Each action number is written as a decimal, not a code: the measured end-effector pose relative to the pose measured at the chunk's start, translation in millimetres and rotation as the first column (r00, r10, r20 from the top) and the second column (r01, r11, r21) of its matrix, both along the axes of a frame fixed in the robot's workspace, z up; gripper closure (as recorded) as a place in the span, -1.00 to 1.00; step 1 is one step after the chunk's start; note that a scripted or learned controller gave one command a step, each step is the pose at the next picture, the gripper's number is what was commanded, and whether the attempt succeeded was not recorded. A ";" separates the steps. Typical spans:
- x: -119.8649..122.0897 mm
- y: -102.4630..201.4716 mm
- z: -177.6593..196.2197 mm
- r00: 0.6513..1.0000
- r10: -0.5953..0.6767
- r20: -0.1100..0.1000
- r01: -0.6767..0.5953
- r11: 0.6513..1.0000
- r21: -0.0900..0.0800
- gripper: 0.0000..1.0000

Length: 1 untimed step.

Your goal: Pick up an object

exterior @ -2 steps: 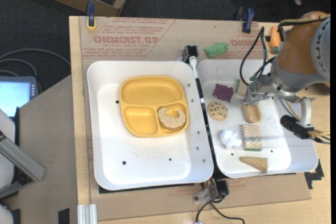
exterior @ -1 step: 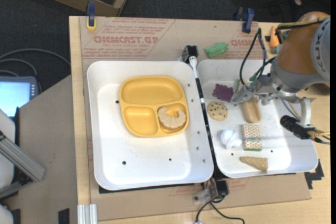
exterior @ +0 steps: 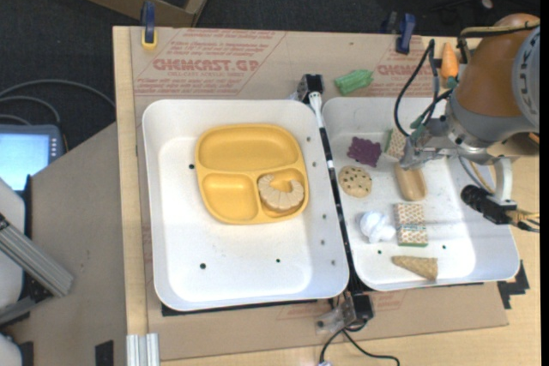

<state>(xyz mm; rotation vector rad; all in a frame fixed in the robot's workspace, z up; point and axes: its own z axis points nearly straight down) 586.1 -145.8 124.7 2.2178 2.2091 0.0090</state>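
My gripper (exterior: pixel 417 159) is down in the right bin (exterior: pixel 489 266), at its upper middle. Directly below and touching it in the view lies a tan bread roll (exterior: pixel 412 184). A pale cracker (exterior: pixel 395 145) is just left of the gripper. Further left are purple grapes (exterior: pixel 364 151) and a chocolate-chip cookie (exterior: pixel 353 180). Lower in the bin lie a white lump (exterior: pixel 374 225), a striped wafer block (exterior: pixel 411 224) and a tan wedge (exterior: pixel 416 267).
The left bin (exterior: pixel 171 219) bears a yellow divided plate (exterior: pixel 240 152) with a round bagel-like piece (exterior: pixel 280 192) in its lower right compartment. A green toy (exterior: pixel 353 81) lies on the bench behind the bins. Cables hang by the arm (exterior: pixel 497 90).
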 end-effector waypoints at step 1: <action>-0.2 0.0 -0.6 1.000 0.000 -0.001 0.000 1.000 0.000 -1.00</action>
